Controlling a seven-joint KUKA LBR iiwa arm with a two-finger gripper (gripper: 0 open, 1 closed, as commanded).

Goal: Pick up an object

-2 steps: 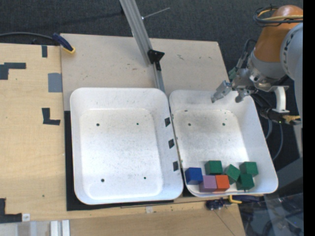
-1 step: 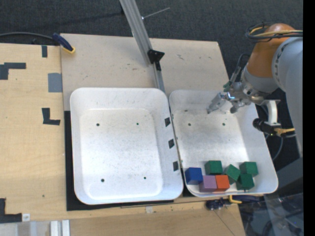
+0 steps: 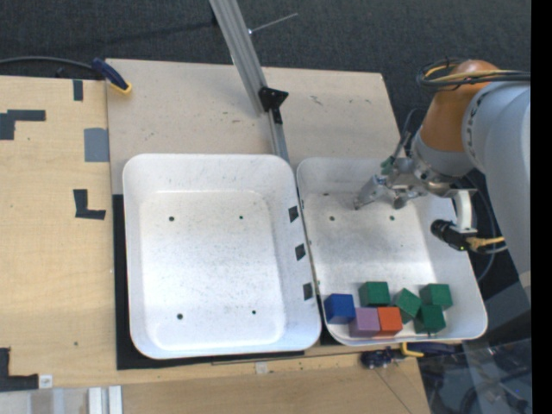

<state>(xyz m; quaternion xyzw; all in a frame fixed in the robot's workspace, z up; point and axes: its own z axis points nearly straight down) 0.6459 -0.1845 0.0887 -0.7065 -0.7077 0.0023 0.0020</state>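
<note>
Blocks cluster at the near edge of the right bin [image 3: 345,179], a shallow, glossy white tray with rounded corners: we count four green cubes [image 3: 374,293], one blue [image 3: 340,307], one purple [image 3: 367,320] and one orange [image 3: 390,319], all matte and hard-edged. The metal gripper [image 3: 373,193] sits over that bin's far end, well apart from them; we cannot tell its finger state.

Looks like a robotics lab or test cell: plywood surface [image 3: 216,102] marked with grey tape patches, two white bins [image 3: 138,231] on a black mat, a slanted aluminium rail [image 3: 237,37] clamped overhead, loose cables, dark carpet beyond, grey-and-orange industrial arm [image 3: 483,119] alongside.
</note>
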